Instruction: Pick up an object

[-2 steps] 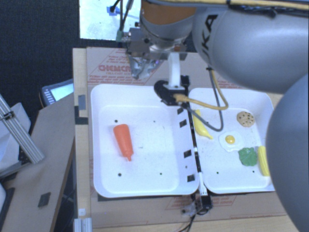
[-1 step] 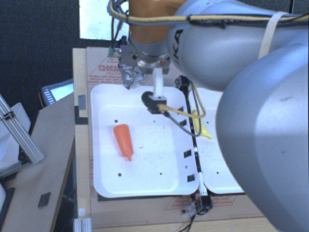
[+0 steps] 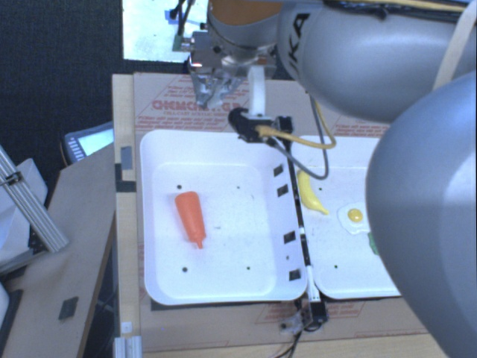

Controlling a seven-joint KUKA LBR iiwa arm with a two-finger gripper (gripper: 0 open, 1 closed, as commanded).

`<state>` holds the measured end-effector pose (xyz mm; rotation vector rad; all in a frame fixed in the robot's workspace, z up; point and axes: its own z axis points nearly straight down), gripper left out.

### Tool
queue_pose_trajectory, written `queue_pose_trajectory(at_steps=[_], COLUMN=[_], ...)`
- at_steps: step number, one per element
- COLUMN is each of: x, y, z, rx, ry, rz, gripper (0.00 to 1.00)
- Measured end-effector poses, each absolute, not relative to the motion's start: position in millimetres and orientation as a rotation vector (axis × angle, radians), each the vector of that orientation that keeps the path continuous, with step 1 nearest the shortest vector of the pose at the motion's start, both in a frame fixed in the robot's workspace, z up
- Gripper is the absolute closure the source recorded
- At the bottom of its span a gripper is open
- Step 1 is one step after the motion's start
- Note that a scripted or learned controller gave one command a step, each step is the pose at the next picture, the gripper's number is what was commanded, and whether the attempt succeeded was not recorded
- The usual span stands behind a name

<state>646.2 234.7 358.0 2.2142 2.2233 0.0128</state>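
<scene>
An orange carrot-shaped object (image 3: 191, 216) lies in the left white bin (image 3: 156, 274), left of the bin's middle, pointing toward the near edge. A yellow banana (image 3: 309, 194) and a fried-egg toy (image 3: 354, 218) lie in the right bin (image 3: 350, 286), with a bit of green (image 3: 373, 243) at the arm's edge. My gripper (image 3: 212, 92) hangs above the far edge of the left bin, over the cardboard, well away from the carrot. Nothing shows between its fingers.
The grey arm covers most of the right bin and the upper right of the view. A black cable clamp with a yellow cable (image 3: 257, 127) hangs near the far end of the divider between the bins. Cardboard (image 3: 171, 103) lies under the bins.
</scene>
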Motion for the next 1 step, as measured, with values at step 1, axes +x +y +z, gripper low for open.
queue_pose_trajectory(at_steps=[1], x=[645.4], y=[234.6], z=[353.5], rx=[2.216], ry=[2.225], rz=[0.003], gripper=[0.0])
